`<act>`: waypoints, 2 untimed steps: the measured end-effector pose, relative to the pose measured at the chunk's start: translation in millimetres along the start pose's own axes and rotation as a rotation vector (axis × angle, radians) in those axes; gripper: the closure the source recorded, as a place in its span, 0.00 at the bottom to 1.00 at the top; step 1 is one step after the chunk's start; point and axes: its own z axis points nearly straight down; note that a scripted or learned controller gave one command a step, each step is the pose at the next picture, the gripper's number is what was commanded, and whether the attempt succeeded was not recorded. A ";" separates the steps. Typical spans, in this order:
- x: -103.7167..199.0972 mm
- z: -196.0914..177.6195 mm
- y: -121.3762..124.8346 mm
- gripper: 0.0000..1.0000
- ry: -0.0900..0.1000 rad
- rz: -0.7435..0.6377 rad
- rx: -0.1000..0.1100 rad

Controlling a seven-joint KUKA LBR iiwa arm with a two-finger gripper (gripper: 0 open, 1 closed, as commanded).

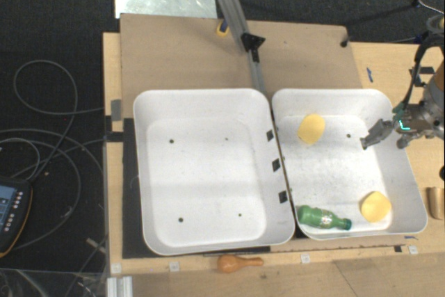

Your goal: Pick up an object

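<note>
The right bin (327,97) holds three objects. A yellow ball (311,129) lies near its back left. Another yellow round piece (375,206) rests at its front right corner. A green bottle (324,218) lies on its side along the front wall. My gripper (388,138) hangs over the bin's right edge with its two dark fingers spread apart and nothing between them. It is well to the right of the back yellow ball and above the front one.
The left bin (201,104) stands beside the right one, joined by black clips. A small orange object (238,262) lies on the bench in front of the bins. A slanted grey pole (229,0) crosses the back of the bench.
</note>
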 end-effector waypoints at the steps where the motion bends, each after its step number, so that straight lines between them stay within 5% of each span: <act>1: 0.1 -2.0 0.8 0.00 -0.001 0.001 -0.004; 2: 0.1 55.3 9.6 0.00 0.000 0.003 0.001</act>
